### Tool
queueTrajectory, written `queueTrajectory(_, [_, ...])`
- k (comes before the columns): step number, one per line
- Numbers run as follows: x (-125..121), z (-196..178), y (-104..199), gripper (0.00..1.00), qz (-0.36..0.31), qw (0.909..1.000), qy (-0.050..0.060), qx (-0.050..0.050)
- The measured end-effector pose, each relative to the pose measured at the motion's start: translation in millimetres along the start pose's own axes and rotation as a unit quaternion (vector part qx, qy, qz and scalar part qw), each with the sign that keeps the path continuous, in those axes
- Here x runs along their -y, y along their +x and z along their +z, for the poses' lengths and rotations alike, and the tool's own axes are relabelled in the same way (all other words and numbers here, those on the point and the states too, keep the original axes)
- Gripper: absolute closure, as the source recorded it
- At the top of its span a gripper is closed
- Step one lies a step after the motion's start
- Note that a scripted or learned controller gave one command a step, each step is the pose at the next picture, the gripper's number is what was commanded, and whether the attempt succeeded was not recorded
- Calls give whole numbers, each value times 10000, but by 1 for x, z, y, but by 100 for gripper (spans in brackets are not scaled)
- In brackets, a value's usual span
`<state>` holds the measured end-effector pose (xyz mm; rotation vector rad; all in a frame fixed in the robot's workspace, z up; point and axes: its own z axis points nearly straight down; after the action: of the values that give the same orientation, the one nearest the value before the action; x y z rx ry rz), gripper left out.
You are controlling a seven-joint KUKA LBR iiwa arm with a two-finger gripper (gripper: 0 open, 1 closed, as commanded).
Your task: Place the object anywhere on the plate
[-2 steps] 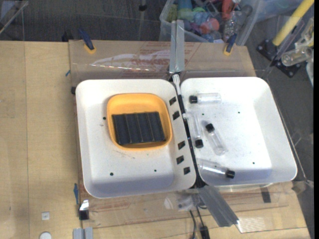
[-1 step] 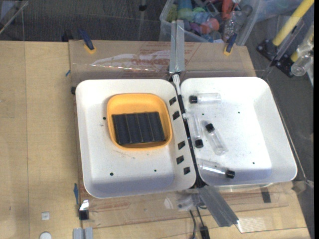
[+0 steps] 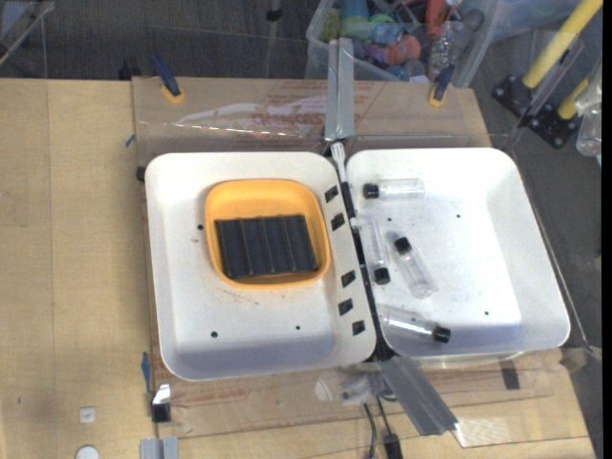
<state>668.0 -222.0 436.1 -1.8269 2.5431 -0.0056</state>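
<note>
An orange plate (image 3: 222,207) with rounded corners lies in the left white bin (image 3: 239,331), a little toward its back. A black ribbed rectangular object (image 3: 266,246) rests flat on the plate, covering most of its middle. In the right white bin (image 3: 483,256) lie several clear vials with black caps: one near the back (image 3: 394,189), one in the middle (image 3: 412,264) and one at the front (image 3: 414,328).
A ridge with black tabs (image 3: 344,249) divides the two bins. Behind the bins stands a clear box of coloured toys (image 3: 402,17). Blue clamps (image 3: 170,87) hold a plastic sheet at the back of the bench. Wooden bench top (image 3: 67,256) stretches to the left.
</note>
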Motion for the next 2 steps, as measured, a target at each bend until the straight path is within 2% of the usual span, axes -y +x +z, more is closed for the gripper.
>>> queueTrajectory(1, [0, 0, 0, 100, -1939, 9810, -10, 3])
queueTrajectory(2, [-1, 0, 0, 100, -2262, 9741, -19, 6])
